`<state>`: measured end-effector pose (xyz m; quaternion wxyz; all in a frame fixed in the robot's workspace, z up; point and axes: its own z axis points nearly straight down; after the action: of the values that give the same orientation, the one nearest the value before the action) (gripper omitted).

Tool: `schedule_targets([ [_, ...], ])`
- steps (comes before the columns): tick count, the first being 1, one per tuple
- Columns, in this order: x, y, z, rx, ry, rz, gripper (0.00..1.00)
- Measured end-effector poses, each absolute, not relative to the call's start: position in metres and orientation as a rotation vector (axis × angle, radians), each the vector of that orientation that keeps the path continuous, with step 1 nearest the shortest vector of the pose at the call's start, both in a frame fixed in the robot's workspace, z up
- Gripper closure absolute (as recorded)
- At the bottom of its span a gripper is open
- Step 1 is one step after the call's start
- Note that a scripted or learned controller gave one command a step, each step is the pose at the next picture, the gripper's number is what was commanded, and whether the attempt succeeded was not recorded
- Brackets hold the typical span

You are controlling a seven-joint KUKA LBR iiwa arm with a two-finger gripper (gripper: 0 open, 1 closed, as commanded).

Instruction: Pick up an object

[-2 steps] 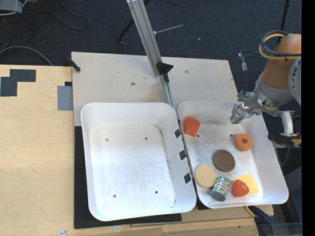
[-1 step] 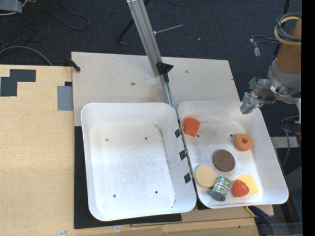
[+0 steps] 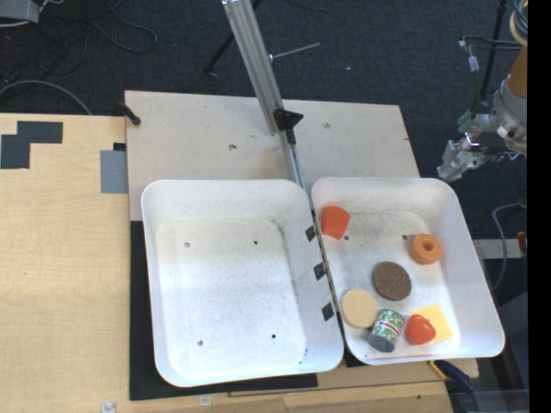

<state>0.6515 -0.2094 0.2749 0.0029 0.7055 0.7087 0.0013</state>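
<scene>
The right bin point(image 3: 465, 231) holds several small objects. An orange cup point(image 3: 335, 222) lies near its far left corner and an orange ring point(image 3: 425, 249) sits toward the right wall. A brown disc point(image 3: 392, 280) rests in the middle, with a tan disc point(image 3: 360, 307) beside it at the left. At the near side are a green-labelled can point(image 3: 386, 329), a red piece point(image 3: 419, 329) and a yellow block point(image 3: 439, 319). My gripper point(image 3: 458, 159) hangs beyond the bin's far right corner, above the dark floor, with nothing seen between its fingers.
The left bin point(image 3: 164, 231) stands next to the right one, joined by a divider with black clips point(image 3: 319, 270). A slanted aluminium bar point(image 3: 258, 67) rises behind the bins. A light wooden table point(image 3: 60, 265) lies at the left.
</scene>
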Motion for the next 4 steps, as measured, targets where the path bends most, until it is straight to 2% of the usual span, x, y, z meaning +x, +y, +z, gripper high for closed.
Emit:
schedule_targets([
  [1, 0.634, -0.165, 0.278, 2.219, 2.228, 0.0, 1.0],
  [3, 0.582, -0.066, 0.272, 2.221, 2.23, -0.002, 1.0],
  [4, 0.567, -0.015, 0.27, 2.221, 2.229, -0.003, 1.0],
])
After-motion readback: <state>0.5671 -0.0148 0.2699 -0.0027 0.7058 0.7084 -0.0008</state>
